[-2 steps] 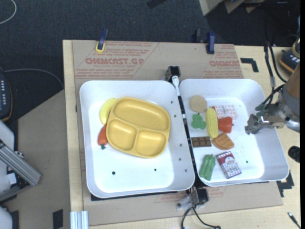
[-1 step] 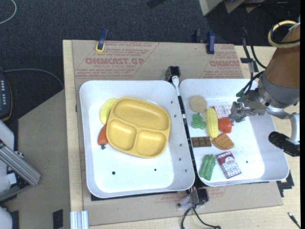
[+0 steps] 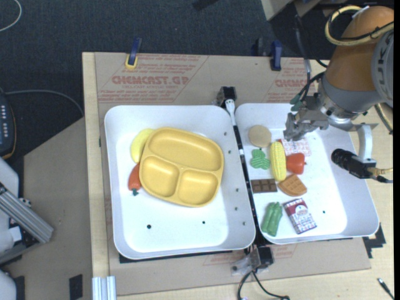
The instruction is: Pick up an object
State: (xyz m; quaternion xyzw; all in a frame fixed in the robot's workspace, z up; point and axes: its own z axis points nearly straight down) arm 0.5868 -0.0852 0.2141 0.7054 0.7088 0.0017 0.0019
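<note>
I'm seeing a mustard-yellow divided tray [image 3: 180, 165] sitting in the white left bin [image 3: 119, 167], with a paler yellow piece [image 3: 140, 144] and a red-orange one [image 3: 134, 179] showing beside it. In the white right bin [image 3: 350, 205] I'm looking at a yellow corn cob [image 3: 278, 157], green leafy [image 3: 259, 160] and pod [image 3: 272, 218] pieces, a tan disc [image 3: 259, 134], a brown chocolate bar [image 3: 263, 185], a red tomato [image 3: 295, 163], an orange wedge [image 3: 292, 185] and a red-and-white patterned packet [image 3: 299, 216]. The arm [image 3: 359, 49] is showing orange above grey, and the tan surface [image 3: 94, 117] is carrying red lettering.

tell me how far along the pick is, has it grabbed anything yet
Nothing looks picked yet. The gripper is low over the right bin, near the corn cob and the tomato, but no item shows between its fingers. The toy foods all lie in the bins. Grasping and lifting one remain.
</note>
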